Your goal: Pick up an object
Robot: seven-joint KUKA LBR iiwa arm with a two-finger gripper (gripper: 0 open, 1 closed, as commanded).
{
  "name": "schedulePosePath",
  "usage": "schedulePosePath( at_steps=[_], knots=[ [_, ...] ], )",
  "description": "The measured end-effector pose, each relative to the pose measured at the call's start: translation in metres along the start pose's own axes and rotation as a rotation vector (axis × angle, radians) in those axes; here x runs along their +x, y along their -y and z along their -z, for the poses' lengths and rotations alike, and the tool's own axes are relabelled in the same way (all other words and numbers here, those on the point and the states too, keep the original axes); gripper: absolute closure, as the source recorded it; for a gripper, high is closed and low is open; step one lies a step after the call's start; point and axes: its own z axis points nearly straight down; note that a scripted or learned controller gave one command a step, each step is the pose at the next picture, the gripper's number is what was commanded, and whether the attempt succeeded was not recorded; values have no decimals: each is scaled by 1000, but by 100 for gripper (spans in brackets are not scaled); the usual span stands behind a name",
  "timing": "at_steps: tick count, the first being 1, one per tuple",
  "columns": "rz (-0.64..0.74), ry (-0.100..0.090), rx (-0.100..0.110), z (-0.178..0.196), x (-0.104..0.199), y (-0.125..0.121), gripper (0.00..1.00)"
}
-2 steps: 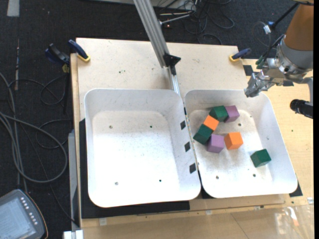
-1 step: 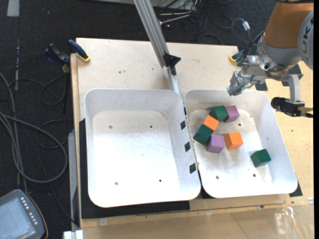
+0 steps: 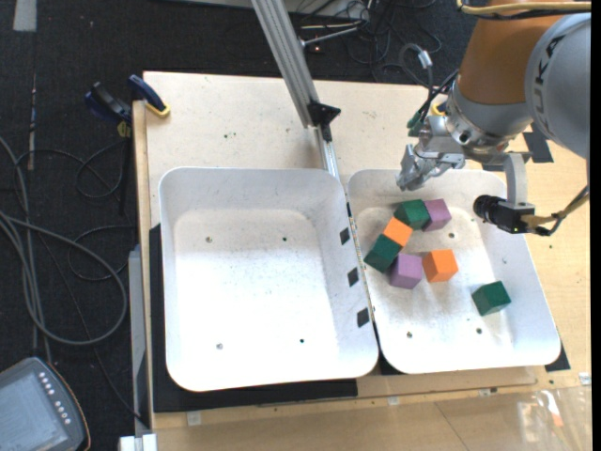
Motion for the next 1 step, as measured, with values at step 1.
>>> schedulePosePath(
  at_steps=[1],
  knots=[
    [2, -1, -1, -5, 65, -2, 100]
  ],
)
